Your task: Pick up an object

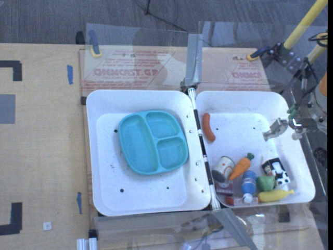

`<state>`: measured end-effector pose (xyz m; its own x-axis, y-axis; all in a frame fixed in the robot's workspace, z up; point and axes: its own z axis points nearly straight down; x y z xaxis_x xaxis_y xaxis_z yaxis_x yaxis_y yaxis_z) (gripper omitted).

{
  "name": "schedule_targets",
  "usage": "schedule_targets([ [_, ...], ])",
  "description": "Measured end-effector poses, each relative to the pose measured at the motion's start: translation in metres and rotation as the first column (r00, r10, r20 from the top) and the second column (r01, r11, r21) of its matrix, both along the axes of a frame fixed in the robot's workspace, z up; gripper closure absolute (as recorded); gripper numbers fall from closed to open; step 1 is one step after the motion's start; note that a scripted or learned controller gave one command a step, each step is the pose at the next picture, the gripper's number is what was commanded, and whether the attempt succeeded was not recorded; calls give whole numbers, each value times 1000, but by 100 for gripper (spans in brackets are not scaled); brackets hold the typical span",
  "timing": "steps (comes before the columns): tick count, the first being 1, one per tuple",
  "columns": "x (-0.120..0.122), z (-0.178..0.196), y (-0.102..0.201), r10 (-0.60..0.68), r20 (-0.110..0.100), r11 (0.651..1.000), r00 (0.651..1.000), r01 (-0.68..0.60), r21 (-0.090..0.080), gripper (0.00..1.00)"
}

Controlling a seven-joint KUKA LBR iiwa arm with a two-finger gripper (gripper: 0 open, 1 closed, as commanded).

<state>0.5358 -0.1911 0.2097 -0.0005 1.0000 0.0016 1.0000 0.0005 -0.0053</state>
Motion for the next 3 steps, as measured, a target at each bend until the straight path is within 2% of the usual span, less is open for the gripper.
schedule_targets([
  [1,0,0,0,0,0,1000,1000,0,0,0],
  [2,-51,-115,-18,-22,3,1000,1000,22,0,0],
  [3,-52,-108,-22,-30,3,1000,1000,30,-1,100],
])
